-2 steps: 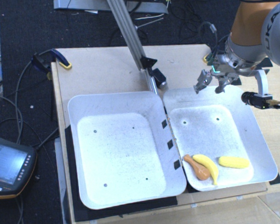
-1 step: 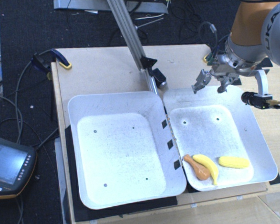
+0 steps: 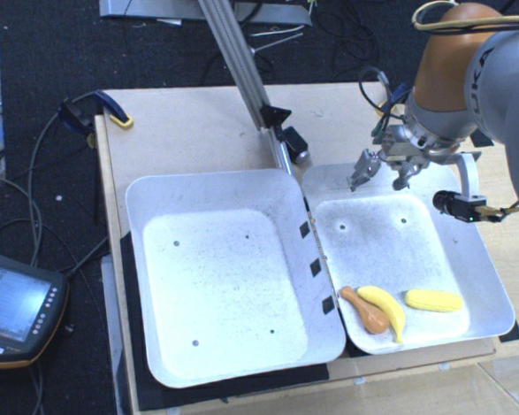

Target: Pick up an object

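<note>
Three pieces of toy food at the near edge of the right bin [image 3: 476, 258], my gripper up at its far rim.

Nearest lie an orange drumstick [image 3: 364, 310], a banana [image 3: 384, 308] touching it, and a yellow lemon-like piece [image 3: 434, 301] just beside. The left bin [image 3: 144, 210] sits alongside on the desk [image 3: 192, 131]. Farther back, my gripper [image 3: 382, 172] hangs with fingers spread, pinching nothing.

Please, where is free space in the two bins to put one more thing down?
The left bin floor is bare. In the right bin, the floor between the gripper and the fruit is free. The near edge is crowded: banana, orange piece, lemon.
</note>
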Controlling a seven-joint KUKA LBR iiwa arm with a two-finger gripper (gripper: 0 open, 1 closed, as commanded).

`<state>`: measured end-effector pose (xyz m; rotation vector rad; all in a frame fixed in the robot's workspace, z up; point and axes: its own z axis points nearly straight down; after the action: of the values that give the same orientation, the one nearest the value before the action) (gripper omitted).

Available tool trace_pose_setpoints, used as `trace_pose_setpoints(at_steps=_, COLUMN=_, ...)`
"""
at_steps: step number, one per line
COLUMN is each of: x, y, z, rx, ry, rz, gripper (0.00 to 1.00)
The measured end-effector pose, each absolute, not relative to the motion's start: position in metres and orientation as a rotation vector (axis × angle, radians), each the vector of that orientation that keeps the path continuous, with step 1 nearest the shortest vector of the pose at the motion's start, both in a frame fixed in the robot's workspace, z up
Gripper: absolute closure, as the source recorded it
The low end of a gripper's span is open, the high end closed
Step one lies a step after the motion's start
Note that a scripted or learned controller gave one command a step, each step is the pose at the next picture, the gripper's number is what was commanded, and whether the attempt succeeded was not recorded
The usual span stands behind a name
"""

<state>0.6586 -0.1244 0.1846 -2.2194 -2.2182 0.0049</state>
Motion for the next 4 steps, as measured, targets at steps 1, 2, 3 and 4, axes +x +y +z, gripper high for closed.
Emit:
trace_pose_setpoints(at_steps=1, x=0.652, y=-0.119, z=0.125, rx=-2.218, ry=-2.219, rz=0.005, gripper=0.0)
trace_pose_setpoints(at_steps=2, x=0.651, y=-0.118, z=0.094, rx=-2.22, ry=-2.22, rz=0.003, gripper=0.0)
trace_pose_setpoints(at_steps=3, x=0.652, y=-0.119, z=0.106, rx=-2.222, ry=-2.222, rz=0.0, gripper=1.0)
trace_pose_setpoints(at_steps=4, x=0.657, y=-0.113, z=0.15, rx=-2.222, ry=-2.224, rz=-0.003, gripper=1.0)
